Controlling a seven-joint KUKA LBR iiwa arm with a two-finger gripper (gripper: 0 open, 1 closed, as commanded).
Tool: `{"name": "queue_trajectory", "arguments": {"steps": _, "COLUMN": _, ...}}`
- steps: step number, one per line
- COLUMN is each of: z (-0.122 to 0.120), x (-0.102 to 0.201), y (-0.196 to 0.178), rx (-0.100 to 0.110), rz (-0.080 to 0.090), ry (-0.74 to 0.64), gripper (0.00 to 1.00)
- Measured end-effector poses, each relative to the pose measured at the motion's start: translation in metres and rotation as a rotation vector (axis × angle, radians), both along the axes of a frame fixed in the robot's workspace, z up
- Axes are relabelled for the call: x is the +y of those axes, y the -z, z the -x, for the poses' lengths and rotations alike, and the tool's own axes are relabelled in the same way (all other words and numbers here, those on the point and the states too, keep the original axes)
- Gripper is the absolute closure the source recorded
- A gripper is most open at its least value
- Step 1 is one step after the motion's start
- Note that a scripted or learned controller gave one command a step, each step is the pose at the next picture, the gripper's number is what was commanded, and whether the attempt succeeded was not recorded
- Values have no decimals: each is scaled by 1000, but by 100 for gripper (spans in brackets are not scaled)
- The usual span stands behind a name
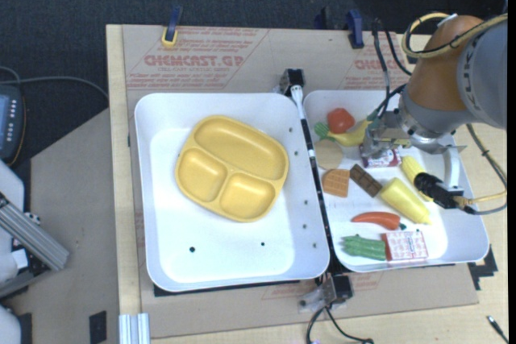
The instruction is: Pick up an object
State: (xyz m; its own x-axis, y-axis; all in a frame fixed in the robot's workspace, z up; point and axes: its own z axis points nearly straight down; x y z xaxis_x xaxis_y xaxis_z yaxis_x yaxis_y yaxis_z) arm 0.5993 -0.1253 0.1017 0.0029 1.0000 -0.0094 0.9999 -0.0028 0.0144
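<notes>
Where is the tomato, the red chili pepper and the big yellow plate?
tomato [341, 120], camera view, middle of its red top.
red chili pepper [376, 218], camera view, middle of its body.
yellow plate [232, 138], camera view, floor of its large compartment.

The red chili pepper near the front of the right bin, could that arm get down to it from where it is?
Probably yes. The red chili pepper lies flat with open bin floor around it and nothing on top; the end effector hangs nearby over the same bin.

I see open floor in the left bin [161, 197] below the yellow divided plate [232, 167]; right bin [468, 242] crowded, toy food packed close, arm [451, 76] overhanging its upper half.
</notes>
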Motion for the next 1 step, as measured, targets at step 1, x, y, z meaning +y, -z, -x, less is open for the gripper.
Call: {"name": "queue_trajectory", "arguments": {"steps": 1, "z": 6, "x": -6, "y": -48, "rx": 10, "rz": -8, "ry": -2, "gripper": 100}}
